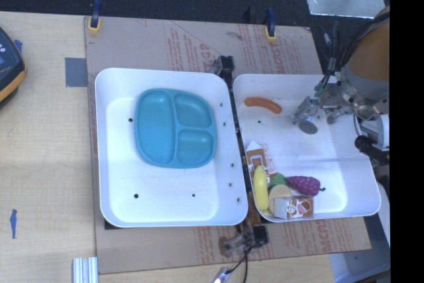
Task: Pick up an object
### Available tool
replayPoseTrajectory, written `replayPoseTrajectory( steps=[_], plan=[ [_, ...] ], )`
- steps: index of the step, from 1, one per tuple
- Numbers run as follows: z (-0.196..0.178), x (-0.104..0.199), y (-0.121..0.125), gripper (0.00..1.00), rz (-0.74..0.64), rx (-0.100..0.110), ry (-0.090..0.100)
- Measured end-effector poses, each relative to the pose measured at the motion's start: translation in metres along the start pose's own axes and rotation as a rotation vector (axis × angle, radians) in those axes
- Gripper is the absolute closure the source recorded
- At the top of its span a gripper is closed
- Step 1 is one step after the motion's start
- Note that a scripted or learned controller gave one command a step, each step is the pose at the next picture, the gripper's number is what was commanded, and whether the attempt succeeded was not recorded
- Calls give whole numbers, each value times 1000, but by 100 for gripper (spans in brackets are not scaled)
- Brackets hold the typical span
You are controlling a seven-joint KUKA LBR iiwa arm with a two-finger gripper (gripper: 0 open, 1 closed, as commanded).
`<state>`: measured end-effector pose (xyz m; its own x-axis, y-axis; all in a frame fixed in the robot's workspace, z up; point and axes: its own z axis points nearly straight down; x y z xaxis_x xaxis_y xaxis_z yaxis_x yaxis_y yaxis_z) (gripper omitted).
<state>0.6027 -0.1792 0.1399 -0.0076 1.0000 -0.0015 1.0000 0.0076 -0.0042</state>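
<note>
At the near edge of the right bin (358,199) lay a small carton (293,207), a yellow banana (260,187) and purple grapes (303,183). Farther back a sausage (263,104) rested alone. The end effector (307,121) hovered just right of it; whether it was spread or pressed together could not be told. The left bin (112,162) held a blue divided plate (175,127).

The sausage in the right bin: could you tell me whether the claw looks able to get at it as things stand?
Probably yes. The sausage lies alone on the bin floor, apart from the pile of other items, and the claw is beside it with nothing between them.
</note>
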Motion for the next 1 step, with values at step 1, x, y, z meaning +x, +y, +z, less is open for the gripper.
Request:
replayPoseTrajectory(
  steps=[1],
  plan=[
    [46, -16, 25, 0, 0, 0, 0]
  ],
)
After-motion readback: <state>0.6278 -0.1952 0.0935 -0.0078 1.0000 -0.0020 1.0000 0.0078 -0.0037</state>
